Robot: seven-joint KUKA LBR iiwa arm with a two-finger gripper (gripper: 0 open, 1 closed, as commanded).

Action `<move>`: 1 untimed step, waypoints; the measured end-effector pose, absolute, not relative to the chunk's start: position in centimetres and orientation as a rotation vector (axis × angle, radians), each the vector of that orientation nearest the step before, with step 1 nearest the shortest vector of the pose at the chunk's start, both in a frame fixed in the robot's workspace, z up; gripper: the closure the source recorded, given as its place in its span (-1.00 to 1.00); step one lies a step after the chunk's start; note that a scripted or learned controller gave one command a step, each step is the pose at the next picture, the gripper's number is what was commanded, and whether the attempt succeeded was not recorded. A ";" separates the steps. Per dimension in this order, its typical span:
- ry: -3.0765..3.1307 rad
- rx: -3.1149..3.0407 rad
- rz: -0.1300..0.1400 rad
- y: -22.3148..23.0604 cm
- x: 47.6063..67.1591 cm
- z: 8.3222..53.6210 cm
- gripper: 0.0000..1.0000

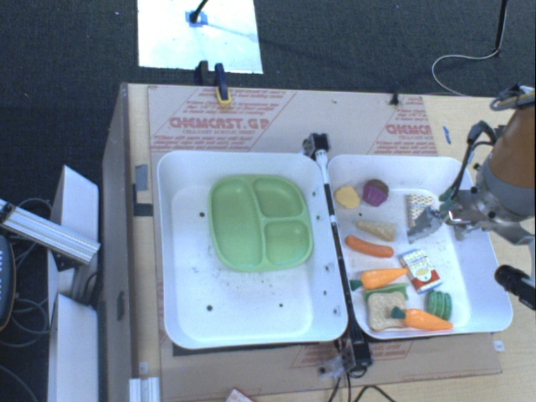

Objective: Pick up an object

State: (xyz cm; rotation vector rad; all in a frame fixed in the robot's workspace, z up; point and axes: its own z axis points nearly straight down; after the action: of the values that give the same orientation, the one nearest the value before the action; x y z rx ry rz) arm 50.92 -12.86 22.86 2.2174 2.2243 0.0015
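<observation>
Toy foods (pixel 394 262) in right bin (pixel 477 308), green plate (pixel 260 223) in left bin (pixel 188 308), gripper (pixel 429 221) state unclear

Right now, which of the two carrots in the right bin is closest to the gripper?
The upper carrot, lying in the middle of the right bin, is closer to the gripper. The other carrot lies at the bin's front edge, across the bread slice.
</observation>
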 end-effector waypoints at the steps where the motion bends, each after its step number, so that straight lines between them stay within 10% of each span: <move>1: 2.208 2.211 0.012 -12.7 49.3 10.1 -1.00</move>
State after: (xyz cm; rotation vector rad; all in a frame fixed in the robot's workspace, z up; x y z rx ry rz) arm 49.29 -12.70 10.06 2.2111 2.2081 0.0119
